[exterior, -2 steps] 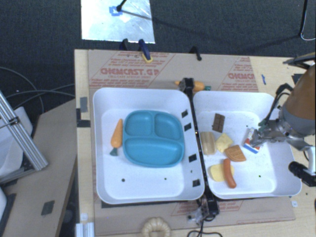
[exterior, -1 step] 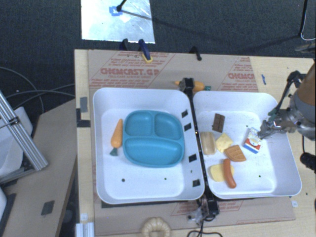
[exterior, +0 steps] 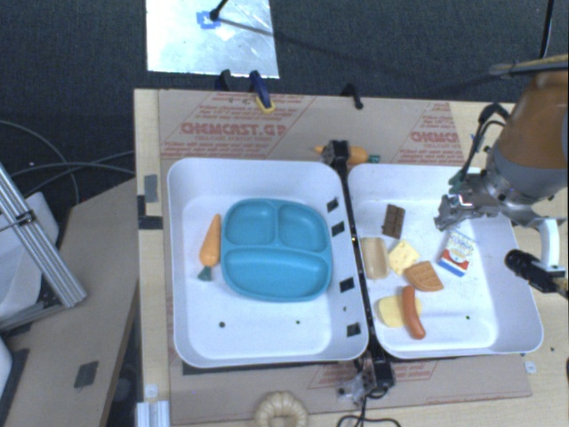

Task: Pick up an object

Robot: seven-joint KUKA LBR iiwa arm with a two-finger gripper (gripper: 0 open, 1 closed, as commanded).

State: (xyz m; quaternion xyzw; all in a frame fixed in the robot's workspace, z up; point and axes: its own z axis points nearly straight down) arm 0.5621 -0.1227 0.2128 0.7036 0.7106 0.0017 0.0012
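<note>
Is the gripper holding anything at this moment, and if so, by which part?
Nothing is visibly held. The gripper hovers over the right bin, just above the small carton, with nothing seen between its fingers.

The two shallow white bins point(exterior: 267, 172) look like smooth, faintly glossy plastic, and the blue sectioned plate point(exterior: 276, 249) in the left one has a matt plastic look. They rest on a brown printed cardboard sheet point(exterior: 293, 118), dull and papery. Beyond it lies a shiny crinkled silver foil square point(exterior: 212, 25).

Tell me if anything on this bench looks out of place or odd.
One thing: a pale ring-shaped item lies outside both bins, at the bench's front edge. The carrot sits beside the blue plate, not on it.
</note>
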